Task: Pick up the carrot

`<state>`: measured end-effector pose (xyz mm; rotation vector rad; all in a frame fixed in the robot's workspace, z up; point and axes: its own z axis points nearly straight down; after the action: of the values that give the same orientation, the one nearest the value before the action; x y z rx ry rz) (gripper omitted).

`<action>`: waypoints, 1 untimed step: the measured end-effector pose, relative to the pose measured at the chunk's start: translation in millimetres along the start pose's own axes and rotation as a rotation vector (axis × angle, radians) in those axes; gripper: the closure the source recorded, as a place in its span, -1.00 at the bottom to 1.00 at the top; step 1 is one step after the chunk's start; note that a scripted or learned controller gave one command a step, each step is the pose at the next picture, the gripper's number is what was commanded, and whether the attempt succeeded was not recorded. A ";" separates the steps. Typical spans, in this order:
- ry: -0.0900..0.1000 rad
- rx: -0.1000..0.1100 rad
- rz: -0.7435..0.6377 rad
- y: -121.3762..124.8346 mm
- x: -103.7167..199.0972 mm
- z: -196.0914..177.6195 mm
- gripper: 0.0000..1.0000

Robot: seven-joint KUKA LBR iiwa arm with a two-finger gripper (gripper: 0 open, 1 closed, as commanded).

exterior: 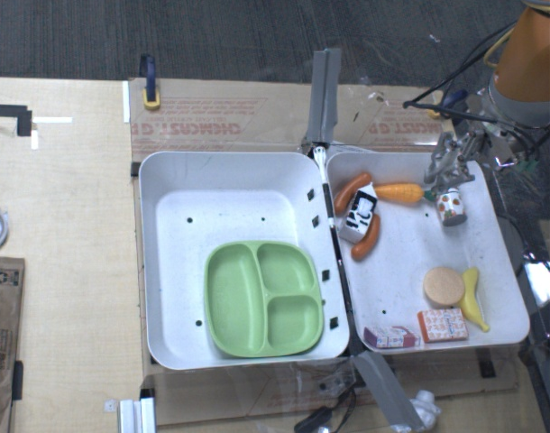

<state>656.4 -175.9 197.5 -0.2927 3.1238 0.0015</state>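
**Desk:** Where do you have the pincer?

**Me:** I see the gripper (448, 165) over the far right part of the right bin (509, 269), hanging from the grey arm with its orange band (527, 43). Whether its fingers are spread or pressed together I cannot tell; they blur into cables and metal from my seat.

**Desk:** And the carrot?

**Me:** The carrot (398, 193) lies on the bin floor just left of the pincer and slightly nearer to me, its green end pointing toward the fingers. I see nothing pinched between them.

**Desk:** What crowds it?

**Me:** Directly below the pincer stands a small white cup with red spots (452, 207), close to the carrot's green end. Further left, past the carrot, two sausages (365, 234) flank a white card with black marks (358, 213). Well toward me from the pincer sit a round tan biscuit (444, 287) and a banana (474, 299) touching it, with a red-and-white box (442, 325) beside them. Far left of the pincer, the other bin (167, 242) holds a green divided plate (264, 298)
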 end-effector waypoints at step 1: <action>0.002 -0.001 -0.408 -4.7 90.4 53.3 1.00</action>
<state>568.7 -197.3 143.8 -0.9207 3.0016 0.0018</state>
